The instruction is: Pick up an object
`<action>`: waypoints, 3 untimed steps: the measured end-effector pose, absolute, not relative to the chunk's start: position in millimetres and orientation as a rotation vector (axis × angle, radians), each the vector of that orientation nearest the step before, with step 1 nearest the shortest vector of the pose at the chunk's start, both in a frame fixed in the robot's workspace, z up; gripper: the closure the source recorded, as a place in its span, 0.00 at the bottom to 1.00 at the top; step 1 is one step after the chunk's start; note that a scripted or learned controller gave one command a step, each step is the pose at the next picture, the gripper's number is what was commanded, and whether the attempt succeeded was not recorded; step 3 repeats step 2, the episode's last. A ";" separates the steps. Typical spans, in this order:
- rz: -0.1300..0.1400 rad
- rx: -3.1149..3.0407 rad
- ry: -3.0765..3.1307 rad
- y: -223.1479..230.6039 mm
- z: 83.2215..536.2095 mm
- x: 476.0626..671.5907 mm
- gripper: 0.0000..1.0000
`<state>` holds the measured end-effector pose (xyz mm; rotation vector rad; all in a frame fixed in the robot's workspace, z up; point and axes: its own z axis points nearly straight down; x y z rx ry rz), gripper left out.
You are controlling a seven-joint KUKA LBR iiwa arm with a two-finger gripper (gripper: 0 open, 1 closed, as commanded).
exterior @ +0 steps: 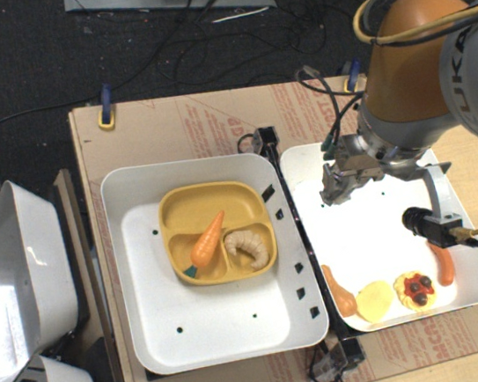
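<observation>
Camera view: gripper (338,187) hangs above the right bin (379,236); finger state, can't tell. Nothing lifted, the pick's all ahead.

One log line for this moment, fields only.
hand: over right bin, upper part | held: nothing seen | right bin front: toy food | left bin: yellow plate, carrot

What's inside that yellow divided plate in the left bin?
The yellow plate holds a toy carrot lying across its divider and a pale curled shrimp-like piece in the lower right compartment. Whatever lies beneath the carrot is covered.
</observation>
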<state>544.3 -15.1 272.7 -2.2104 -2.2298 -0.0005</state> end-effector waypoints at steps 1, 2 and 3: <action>0.002 -2.210 -2.229 35.4 255.4 535.2 1.00; 0.001 -2.210 -2.229 89.1 252.7 524.9 1.00; 0.001 -2.210 -2.229 89.1 252.7 524.9 1.00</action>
